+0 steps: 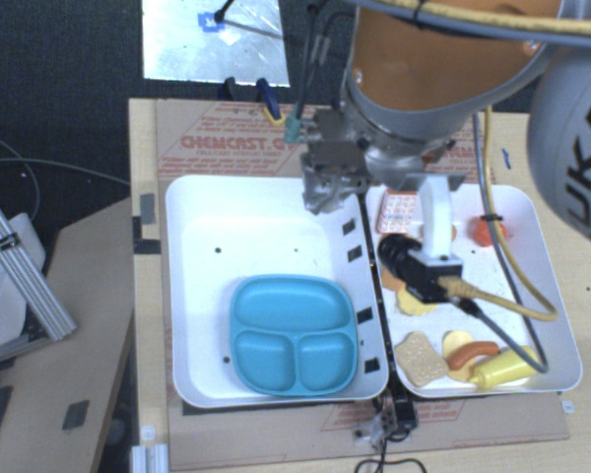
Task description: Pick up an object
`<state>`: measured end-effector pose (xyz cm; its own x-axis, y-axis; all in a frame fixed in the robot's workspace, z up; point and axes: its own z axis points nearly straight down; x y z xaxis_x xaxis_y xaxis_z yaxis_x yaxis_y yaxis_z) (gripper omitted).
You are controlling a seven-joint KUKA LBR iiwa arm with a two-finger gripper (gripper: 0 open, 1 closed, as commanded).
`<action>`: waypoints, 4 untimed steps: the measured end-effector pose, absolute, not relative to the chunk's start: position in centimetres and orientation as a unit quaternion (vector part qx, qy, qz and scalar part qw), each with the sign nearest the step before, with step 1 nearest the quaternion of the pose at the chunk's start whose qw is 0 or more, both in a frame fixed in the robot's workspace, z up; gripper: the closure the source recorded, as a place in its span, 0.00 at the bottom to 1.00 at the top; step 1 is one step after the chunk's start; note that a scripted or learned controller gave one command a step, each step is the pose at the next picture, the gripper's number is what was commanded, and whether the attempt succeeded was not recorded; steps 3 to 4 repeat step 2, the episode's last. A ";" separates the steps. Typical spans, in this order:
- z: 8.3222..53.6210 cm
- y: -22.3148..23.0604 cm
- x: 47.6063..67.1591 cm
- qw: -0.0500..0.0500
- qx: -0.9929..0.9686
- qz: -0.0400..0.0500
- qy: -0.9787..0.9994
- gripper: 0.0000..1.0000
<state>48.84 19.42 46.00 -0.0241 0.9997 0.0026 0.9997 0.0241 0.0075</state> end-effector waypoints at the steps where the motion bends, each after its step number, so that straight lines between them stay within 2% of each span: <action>1: 47.1 19.4 48.9 0.002 0.696 0.004 0.718 1.00; 2: 33.7 20.8 48.5 -0.002 0.705 -0.006 0.709 1.00; 4: 33.7 20.8 48.5 -0.002 0.705 -0.006 0.709 1.00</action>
